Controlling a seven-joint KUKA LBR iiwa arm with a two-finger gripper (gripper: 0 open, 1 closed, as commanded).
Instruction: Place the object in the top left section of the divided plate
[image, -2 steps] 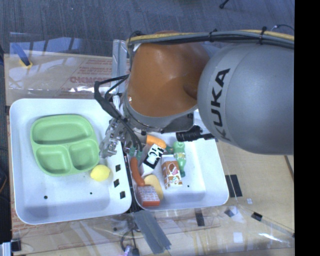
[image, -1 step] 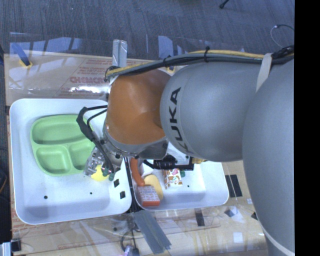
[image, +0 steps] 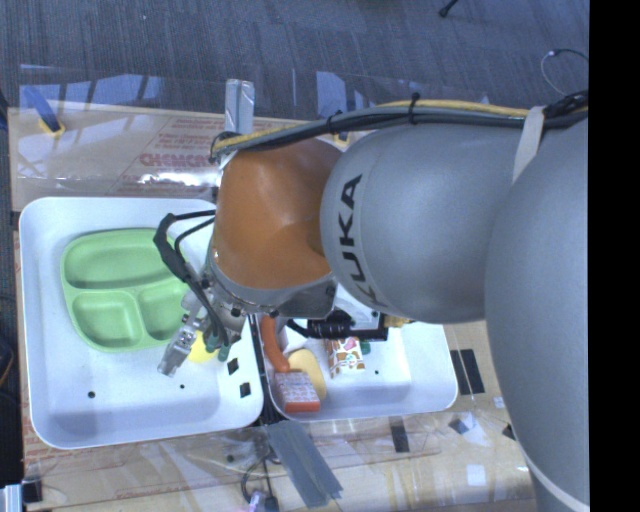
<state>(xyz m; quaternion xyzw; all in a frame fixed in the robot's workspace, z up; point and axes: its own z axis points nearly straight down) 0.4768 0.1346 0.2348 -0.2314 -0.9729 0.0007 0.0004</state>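
Beside the green divided plate (image: 118, 290), off its lower right corner, your gripper (image: 183, 347) hangs low over the left bin (image: 60, 420); whether its claw is spread or pinching, you cannot tell. A small yellow object (image: 204, 347) sits touching it. Judged: pickup stage. Next, confirm the grasp, then carry to the plate's top left section.
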